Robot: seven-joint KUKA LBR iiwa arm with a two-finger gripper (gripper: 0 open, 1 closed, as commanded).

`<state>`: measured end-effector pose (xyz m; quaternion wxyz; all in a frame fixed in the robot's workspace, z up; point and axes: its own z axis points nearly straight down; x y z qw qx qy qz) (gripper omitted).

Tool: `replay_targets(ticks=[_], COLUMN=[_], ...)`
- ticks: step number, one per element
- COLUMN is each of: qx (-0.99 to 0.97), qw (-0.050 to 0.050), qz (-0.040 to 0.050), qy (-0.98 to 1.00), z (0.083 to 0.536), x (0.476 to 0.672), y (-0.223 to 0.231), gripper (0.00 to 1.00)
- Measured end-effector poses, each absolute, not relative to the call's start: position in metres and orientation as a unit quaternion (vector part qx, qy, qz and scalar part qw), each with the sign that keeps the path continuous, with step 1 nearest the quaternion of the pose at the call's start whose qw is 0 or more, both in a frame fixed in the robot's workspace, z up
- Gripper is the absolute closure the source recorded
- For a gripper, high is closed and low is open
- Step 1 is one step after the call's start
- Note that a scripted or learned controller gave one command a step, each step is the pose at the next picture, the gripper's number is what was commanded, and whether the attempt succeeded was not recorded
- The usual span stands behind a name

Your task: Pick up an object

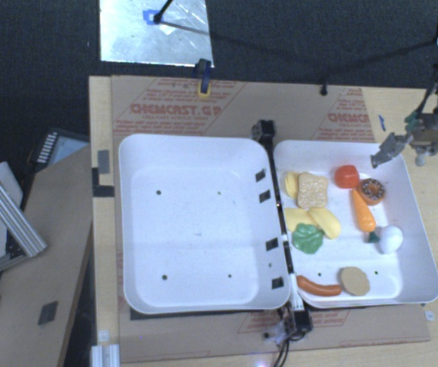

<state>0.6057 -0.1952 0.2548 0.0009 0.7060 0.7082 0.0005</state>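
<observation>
Small plastic toy foods, all lying in the right shallow white bin, none lifted. Along the far side of that bin: a pale yellow piece touching a tan speckled square cracker, then, near them to the right, a round red tomato. Just right of the tomato and a little nearer, a brown ring doughnut with sprinkles, touching the far end of an orange carrot laid lengthwise. At the carrot's near end, a white egg-shaped piece. In the middle of the bin, two yellow lumps side by side, with a green leafy piece against their near edge. Along the near wall, a reddish-orange sausage and, just beside it to the right, a round tan biscuit.

Grey two-finger gripper hovering over the far right corner of the right bin, just right of the tomato and beyond the doughnut, apparently clear of every piece. Nothing visibly held. Open or closed: cannot tell at this size and angle.

Left shallow white bin touching the right one along a shared edge, both resting on a brown printed cardboard sheet.
</observation>
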Motion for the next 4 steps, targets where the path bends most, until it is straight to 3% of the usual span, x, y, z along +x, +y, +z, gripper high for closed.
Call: replay_targets(ticks=[1,2,3,4], qx=[0.706,0.706,0.707,0.705], qw=[-0.004,0.001,-0.001,0.001], qz=[0.0007,0.0013,-0.0004,0.0013], qy=[0.708,0.708,0.707,0.709], z=[0.080,0.095,0.084,0.146], x=[0.560,0.563,0.522,0.505], y=[-0.203,-0.205,-0.191,-0.148], gripper=[0.00,1.00,1.00,1.00])
